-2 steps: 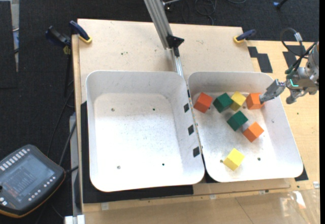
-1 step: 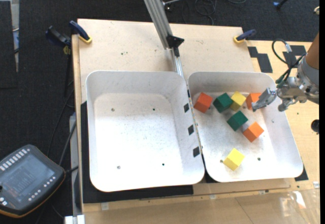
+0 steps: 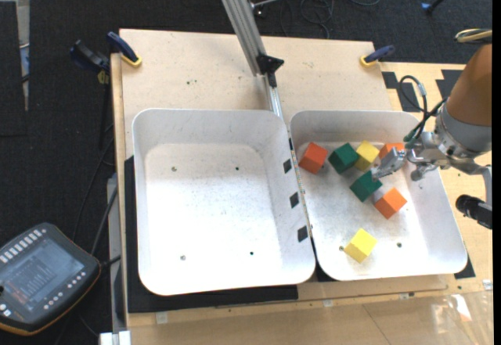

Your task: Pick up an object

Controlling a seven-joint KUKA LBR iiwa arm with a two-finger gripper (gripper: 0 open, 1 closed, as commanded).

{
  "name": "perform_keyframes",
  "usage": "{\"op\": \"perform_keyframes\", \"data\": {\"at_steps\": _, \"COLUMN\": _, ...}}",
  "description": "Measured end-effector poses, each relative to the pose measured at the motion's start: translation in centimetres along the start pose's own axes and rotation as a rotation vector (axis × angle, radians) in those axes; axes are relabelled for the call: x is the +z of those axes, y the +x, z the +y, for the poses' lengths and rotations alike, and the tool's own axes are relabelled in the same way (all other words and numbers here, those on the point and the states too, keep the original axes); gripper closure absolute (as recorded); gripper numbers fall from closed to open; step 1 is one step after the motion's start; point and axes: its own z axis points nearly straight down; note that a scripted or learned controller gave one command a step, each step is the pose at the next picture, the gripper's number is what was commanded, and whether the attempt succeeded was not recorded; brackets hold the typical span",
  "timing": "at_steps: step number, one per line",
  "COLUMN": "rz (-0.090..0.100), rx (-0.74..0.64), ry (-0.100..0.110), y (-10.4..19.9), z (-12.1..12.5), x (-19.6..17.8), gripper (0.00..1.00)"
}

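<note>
Two white bins share a pale bench (image 3: 203, 70) over dark floor. My gripper (image 3: 389, 163) hovers low by the right bin's (image 3: 438, 253) far right edge, among coloured blocks (image 3: 365, 185); its grip I cannot tell.

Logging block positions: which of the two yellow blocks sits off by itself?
The yellow block near the right bin's front edge; the other yellow block sits among the green and orange ones.

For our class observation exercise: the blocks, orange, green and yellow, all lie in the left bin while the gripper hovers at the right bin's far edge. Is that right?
Not quite. The camera view shows the blocks in the right bin: orange block, green block, yellow block and others. The rest stands: the gripper is over that bin's right side.
</note>
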Motion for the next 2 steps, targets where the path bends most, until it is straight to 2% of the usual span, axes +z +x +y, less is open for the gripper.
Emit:
{"op": "perform_keyframes", "data": {"at_steps": 1, "rz": -0.001, "rx": 0.001, "ry": -0.004, "y": 0.1, "z": 0.9, "x": 4.6, "gripper": 0.00}}
{"op": "perform_keyframes", "data": {"at_steps": 2, "rz": -0.003, "rx": 0.002, "ry": -0.009, "y": 0.0, "z": 1.0, "x": 3.3, "gripper": 1.00}}
